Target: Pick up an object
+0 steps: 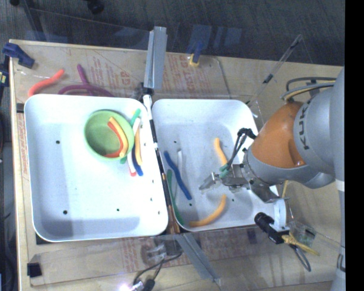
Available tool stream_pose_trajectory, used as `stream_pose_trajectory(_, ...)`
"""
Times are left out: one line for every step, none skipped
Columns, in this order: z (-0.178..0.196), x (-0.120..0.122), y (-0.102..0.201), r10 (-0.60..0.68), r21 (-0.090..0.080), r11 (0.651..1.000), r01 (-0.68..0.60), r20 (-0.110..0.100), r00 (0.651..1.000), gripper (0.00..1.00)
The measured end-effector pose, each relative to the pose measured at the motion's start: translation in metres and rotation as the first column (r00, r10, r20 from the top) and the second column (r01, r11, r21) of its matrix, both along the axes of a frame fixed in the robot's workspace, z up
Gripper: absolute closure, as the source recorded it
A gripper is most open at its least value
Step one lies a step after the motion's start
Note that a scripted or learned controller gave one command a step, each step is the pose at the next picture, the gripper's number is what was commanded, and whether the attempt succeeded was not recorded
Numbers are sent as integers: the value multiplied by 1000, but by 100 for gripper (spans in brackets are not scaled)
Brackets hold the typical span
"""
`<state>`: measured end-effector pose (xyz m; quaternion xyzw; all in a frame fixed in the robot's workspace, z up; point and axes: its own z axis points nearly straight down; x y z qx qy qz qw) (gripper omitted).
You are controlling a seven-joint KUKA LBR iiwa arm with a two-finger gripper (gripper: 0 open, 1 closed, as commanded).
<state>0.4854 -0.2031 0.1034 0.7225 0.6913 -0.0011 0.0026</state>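
In the right bin (194, 111) several thin, flexible strips lay loose on the white floor: a short orange strip (220, 152) near the middle, a curved orange-yellow one (211, 214) along the near wall, a blue one (178, 176) running at a slant by the left wall, a white one (180, 162) just beside it, and a green one (173, 200) curling down along the left wall towards the near corner. The tool (213, 181) hung low over the bin floor between the two orange strips, just above the curved one and apart from the short one. I could not tell whether its fingers were spread or closed, and no strip could be seen between them. The grey arm (318, 141) with its orange band (276, 141) came in over the bin's right wall.

The left bin (48, 180) held a green bowl (103, 135) in its far right part, with red, orange and yellow strips draped over the bowl's right side and a green, a white and a blue strip just beside it on the bin floor.

On the counter (109, 68) behind the left bin lay an orange strip (47, 82) and a purple one (85, 88), both outside the bins. A blue clip (18, 54) sat at the counter's far left corner
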Motion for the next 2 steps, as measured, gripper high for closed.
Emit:
stream_pose_trajectory(-11,-8,-1,179,8,984,-179,-3,984,0)
stream_pose_trajectory(26,31,-7,219,7,976,-219,-4,976,0)
